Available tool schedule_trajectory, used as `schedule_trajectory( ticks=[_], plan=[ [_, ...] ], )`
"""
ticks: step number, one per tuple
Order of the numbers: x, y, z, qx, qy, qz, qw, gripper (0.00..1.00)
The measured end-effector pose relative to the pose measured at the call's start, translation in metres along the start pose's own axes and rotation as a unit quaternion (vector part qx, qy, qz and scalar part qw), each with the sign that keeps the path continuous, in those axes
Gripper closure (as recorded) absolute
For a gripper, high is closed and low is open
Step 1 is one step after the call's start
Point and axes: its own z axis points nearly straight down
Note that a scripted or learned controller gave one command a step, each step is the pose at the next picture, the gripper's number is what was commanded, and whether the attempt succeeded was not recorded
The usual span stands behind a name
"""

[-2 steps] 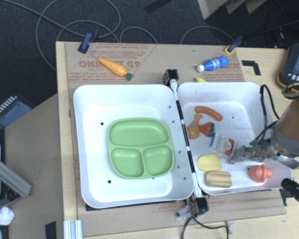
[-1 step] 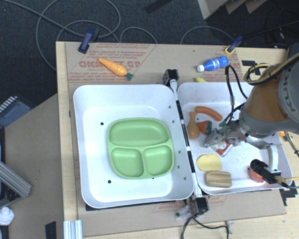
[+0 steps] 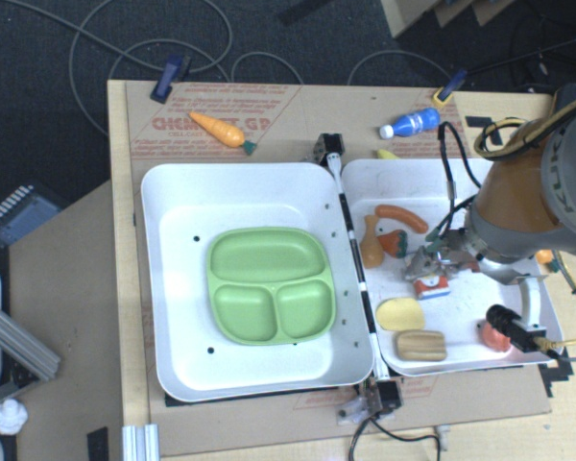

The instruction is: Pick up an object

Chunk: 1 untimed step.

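The robot arm [image 3: 533,195] reaches into the right bin [image 3: 365,176], low over the toys.

The jaws [image 3: 430,260] are down in the middle of the right bin, just above a small red and white toy [image 3: 432,287]. I cannot tell if the jaws are open or shut, or if they hold anything. Just left of them lie an orange sausage toy [image 3: 401,216], a brown toy [image 3: 372,243] and a small red and green toy [image 3: 394,242]. Nearer in the bin are a yellow round toy [image 3: 400,313] and a tan bread toy [image 3: 420,345], touching each other. A red toy [image 3: 493,335] lies at the near right. The left bin [image 3: 173,195] holds a green plate [image 3: 271,284] with three parts. On the bench [image 3: 288,113], past the bins, lie a toy carrot [image 3: 221,130] and a blue and white bottle [image 3: 410,124].
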Motion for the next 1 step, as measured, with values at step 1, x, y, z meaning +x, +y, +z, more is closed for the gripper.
schedule_trajectory(
  ticks=[1],
  plan=[
    [0.0689, 0.0223, -0.0910, 0.000, 0.001, -0.001, 1.0000, 1.00]
  ],
)
